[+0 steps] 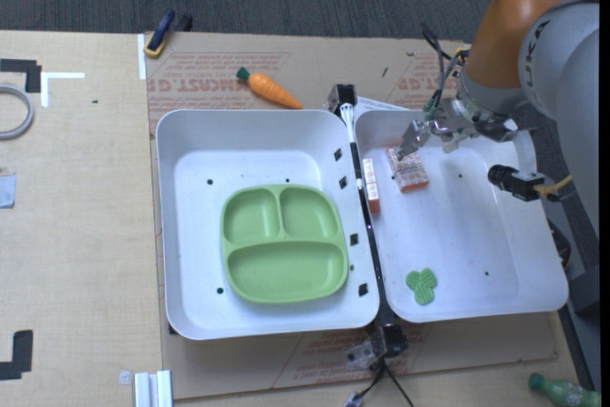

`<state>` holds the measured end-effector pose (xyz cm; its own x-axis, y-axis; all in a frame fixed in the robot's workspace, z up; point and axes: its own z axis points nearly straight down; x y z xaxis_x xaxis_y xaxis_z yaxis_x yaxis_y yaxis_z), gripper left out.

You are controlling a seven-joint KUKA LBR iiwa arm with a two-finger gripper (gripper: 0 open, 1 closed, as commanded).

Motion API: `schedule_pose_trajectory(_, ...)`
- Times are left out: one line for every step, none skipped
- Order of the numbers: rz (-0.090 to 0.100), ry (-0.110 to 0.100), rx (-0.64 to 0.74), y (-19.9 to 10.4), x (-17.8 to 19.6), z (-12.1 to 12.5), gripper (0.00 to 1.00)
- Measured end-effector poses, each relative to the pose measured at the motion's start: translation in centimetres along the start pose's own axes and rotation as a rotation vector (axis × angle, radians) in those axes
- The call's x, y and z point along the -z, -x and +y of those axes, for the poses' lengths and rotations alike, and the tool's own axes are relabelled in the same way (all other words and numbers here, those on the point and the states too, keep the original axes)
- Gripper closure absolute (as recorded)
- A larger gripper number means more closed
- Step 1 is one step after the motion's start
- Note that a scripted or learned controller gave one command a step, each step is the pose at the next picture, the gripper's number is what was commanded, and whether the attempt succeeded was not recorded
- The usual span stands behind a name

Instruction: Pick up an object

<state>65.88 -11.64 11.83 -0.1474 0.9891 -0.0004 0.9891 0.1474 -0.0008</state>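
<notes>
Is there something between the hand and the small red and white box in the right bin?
Nothing visible does. The hand hangs directly above the small red and white box; the orange block lies apart, by the bin's left wall.

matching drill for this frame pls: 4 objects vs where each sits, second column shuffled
Things:
1. green divided plate
2. toy carrot
3. small green leafy piece
4. red-and-white packet

Places:
A. on the cardboard behind the left bin
B. near the front edge of the right bin
C. middle of the left bin
D. back part of the right bin, just below the gripper

Pairs: 1-C, 2-A, 3-B, 4-D
</notes>
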Motion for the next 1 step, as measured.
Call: schedule_pose_trajectory(0.001, -0.001, -0.077, -2.40, -2.61, -2.91, 0.00)
